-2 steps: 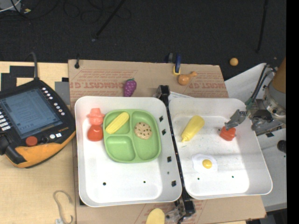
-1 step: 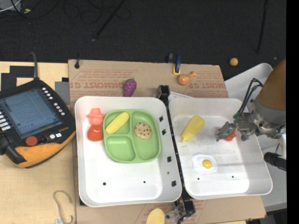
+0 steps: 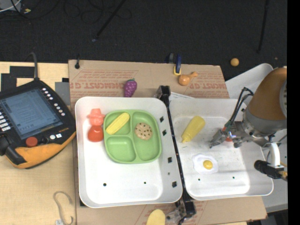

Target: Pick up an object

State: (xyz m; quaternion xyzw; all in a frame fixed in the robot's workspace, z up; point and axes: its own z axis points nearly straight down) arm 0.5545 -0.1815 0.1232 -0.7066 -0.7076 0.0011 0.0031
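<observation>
My gripper (image 3: 226, 141) hangs low over the right bin (image 3: 255, 187), near its right-hand middle. Its two dark fingers (image 3: 216, 140) are spread apart, with only bin floor between them. A yellow mustard bottle (image 3: 192, 128) lies tilted on the bin floor to the gripper's left, a short gap away. A fried egg toy (image 3: 205, 164) rests on the floor below and left of the gripper. The arm's orange band (image 3: 270, 96) rises above the wrist at the right.
The left bin (image 3: 122, 186) holds a green divided plate (image 3: 123, 151) with a corn cob (image 3: 116, 123) and a cookie (image 3: 143, 131), plus a red toy (image 3: 95, 125). Purple grapes (image 3: 130, 87) and an orange fruit (image 3: 186, 78) lie behind the bins. A teach pendant (image 3: 30, 121) sits far left.
</observation>
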